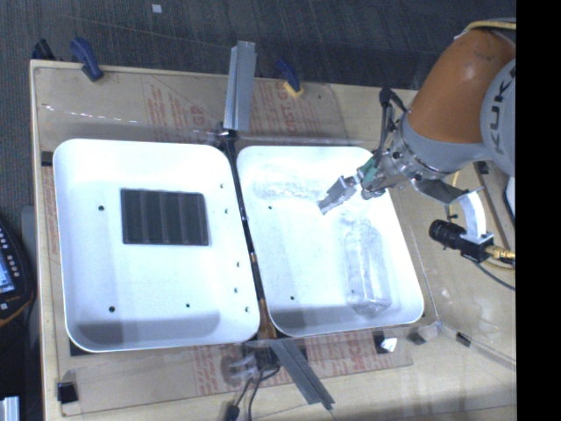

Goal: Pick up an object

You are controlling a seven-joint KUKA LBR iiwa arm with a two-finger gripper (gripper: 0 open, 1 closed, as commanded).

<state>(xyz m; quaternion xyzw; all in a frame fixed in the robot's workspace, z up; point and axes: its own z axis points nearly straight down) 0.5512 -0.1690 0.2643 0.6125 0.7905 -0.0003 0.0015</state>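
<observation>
Clear plastic bottle (366,266), the one loose thing to pick, lies on its side in the right bin (289,310), toward that bin's right wall, its length running from the middle of the bin down to the near right corner. It is see-through and hard to make out against the white floor. A faint clear patch (285,187) also shows near the bin's far edge; what it is cannot be told.

From the overhead camera, the bench (131,95) is a pale board with printed red marks, set on a dark floor. Two white bins sit side by side on it, meeting along a dark seam in the middle. The left bin (79,305) holds a dark ribbed rectangular block (165,217) lying flat near its centre. Blue clamps (86,58) grip the bench's far edge, and a grey metal bar (239,86) stands at the far end of the seam.

The arm (460,95) reaches in from the right, its orange band above the grey wrist, tilted down over the right bin's far right corner. The gripper (335,196) points left and down, above the bottle's upper end and apart from it. Whether it is open or closed cannot be told.
</observation>
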